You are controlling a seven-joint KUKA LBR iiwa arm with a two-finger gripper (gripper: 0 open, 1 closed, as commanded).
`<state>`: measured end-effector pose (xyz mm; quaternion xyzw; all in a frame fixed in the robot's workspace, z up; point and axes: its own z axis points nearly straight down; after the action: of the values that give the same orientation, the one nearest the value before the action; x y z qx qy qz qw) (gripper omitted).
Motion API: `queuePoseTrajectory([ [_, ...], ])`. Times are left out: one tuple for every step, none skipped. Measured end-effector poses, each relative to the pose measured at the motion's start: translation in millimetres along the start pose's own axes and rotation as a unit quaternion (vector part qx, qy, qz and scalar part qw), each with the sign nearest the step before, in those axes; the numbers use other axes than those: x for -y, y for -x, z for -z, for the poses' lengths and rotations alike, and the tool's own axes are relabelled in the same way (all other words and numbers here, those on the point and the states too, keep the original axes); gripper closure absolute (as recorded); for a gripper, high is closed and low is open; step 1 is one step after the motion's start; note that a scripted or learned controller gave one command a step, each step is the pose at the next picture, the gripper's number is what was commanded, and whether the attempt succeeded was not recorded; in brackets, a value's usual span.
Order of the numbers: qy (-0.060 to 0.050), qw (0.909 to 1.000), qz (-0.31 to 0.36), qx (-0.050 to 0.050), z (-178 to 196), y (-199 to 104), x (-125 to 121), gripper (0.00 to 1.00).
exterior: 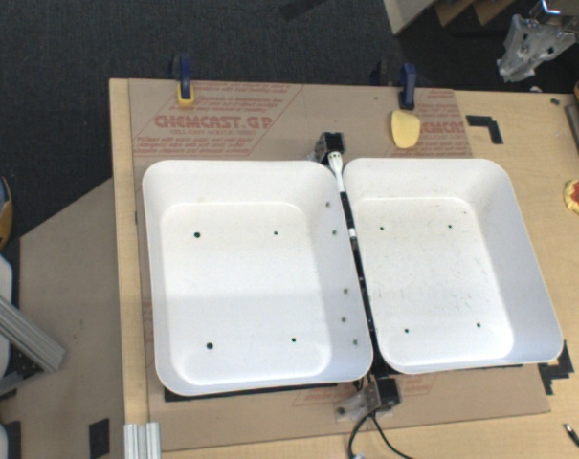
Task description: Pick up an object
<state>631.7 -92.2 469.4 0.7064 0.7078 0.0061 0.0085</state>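
The gripper [526,48] hangs at the top right corner of the camera view, high above the bench and beyond the far right corner of the right bin [433,275]. It is grey and partly cut off by the frame edge. Nothing is visible in its grasp. The left bin [236,285] and the right bin lie side by side, showing bare white floors with a few small dark holes. A small yellow object [405,128] lies on the brown board just behind the right bin.
Two blue clamps [184,73] [407,82] hold the brown board [222,113] at its far edge. A black bracket [329,145] and a cable run between the bins. A small red and yellow item [574,196] sits at the right edge.
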Motion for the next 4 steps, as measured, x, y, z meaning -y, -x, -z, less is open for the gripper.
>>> queuePoseTrajectory([
  [-0.015,0.9999,0.0,-0.002,-118,-15,-19,1.0],
  [-0.015,0.9999,0.005,-0.004,-182,-154,-2,1.0],
  [0.001,1.0,-0.004,0.0,-20,-88,-31,1.0],
  [-0.016,0.9999,-0.002,-0.002,-131,-93,-31,1.0],
])
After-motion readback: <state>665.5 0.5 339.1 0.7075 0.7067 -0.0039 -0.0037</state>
